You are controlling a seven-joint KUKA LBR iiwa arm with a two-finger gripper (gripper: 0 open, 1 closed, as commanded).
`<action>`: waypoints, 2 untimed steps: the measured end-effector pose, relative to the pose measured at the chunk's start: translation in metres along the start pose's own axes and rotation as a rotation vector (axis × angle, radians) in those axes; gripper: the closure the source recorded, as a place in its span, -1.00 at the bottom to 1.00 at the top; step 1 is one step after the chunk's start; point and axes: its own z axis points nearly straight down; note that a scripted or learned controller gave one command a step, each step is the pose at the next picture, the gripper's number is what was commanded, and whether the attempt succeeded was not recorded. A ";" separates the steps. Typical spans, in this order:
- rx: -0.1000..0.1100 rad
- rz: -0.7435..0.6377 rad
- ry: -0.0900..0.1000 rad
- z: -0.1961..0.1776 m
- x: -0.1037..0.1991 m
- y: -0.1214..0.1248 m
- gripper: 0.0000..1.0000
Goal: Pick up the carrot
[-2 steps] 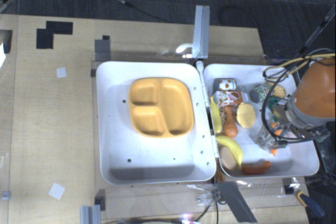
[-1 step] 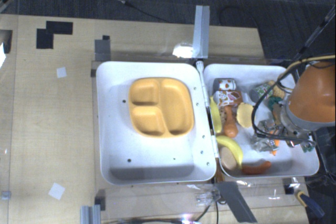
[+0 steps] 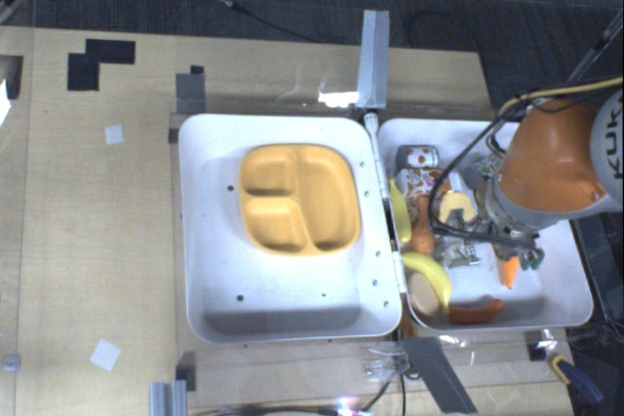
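Observation:
The carrot [image 3: 508, 272] is a small orange piece in the right bin [image 3: 570, 307], towards its front right. My arm comes in from the right, and its orange band [image 3: 551, 161] hangs over the middle of that bin. The gripper [image 3: 490, 237] sits under the wrist, just up and left of the carrot, and the wrist and cables mostly hide it. I cannot make out whether the carrot is touching it.
Food items crowd the right bin's left half: a banana [image 3: 432, 274], a red sausage [image 3: 475, 311], a white-and-red can [image 3: 419, 163] and a brown piece [image 3: 421, 238]. The left bin [image 3: 210, 307] holds a yellow divided plate [image 3: 297, 198].

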 end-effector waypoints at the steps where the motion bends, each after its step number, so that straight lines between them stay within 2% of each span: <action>1: 0.003 -0.356 0.002 0.000 0.024 -0.071 1.00; 2: -0.003 -0.250 0.006 -0.062 0.028 -0.062 1.00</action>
